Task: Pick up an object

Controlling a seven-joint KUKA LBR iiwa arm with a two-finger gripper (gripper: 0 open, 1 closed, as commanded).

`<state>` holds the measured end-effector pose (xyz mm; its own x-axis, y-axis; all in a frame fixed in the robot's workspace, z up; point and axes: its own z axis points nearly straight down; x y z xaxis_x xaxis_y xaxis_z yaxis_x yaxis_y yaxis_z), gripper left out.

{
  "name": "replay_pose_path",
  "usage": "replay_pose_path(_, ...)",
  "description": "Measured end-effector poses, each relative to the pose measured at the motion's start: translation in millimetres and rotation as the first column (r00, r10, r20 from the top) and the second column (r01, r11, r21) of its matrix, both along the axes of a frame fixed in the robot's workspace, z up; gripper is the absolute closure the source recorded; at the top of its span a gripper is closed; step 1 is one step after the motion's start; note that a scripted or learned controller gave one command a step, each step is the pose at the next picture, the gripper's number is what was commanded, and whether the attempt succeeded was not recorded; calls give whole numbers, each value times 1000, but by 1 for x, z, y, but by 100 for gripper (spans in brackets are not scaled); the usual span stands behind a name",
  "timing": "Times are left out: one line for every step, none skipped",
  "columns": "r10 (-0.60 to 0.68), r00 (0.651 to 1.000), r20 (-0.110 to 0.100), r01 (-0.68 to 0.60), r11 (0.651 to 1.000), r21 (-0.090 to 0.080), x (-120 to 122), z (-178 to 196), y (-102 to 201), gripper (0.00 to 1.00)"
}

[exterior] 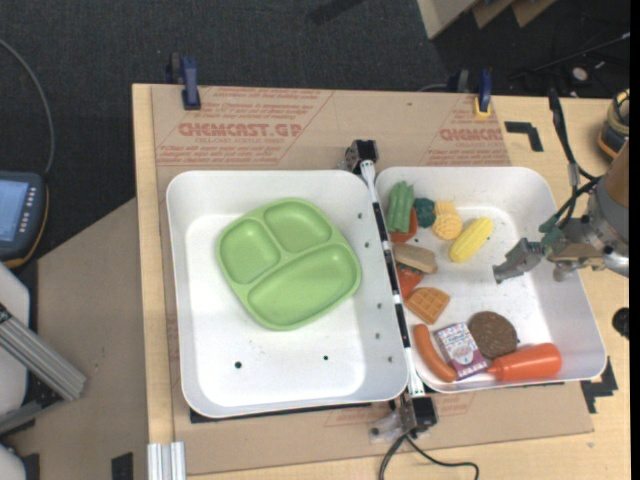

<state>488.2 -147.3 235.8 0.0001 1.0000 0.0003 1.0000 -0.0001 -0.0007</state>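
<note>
The green plate (289,262) fills the left bin (200,358). In the right bin (575,328), toy food crowds the left side; the corn (471,238) (likely light, hard, slippery plastic) wants a grip across its middle. The gripper (512,265) hangs just right, fingers apart, empty.

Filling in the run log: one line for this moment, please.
claw: over right bin, nothing held | nearest: corn | green plate: left bin
</note>
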Motion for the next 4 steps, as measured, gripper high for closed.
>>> replay_pose_path(-4, 1000, -4, 4, 1000, 0, -11, -158, -28, 0)
replay_pose_path(-2, 1000, 6, 2, 1000, -3, -8, -141, -27, 100)
replay_pose_path(9, 1000, 13, -9, 1000, -2, 46, -55, 25, 100)
replay_pose_path(0, 1000, 1, 0, 1000, -1, 42, -60, 21, 0)
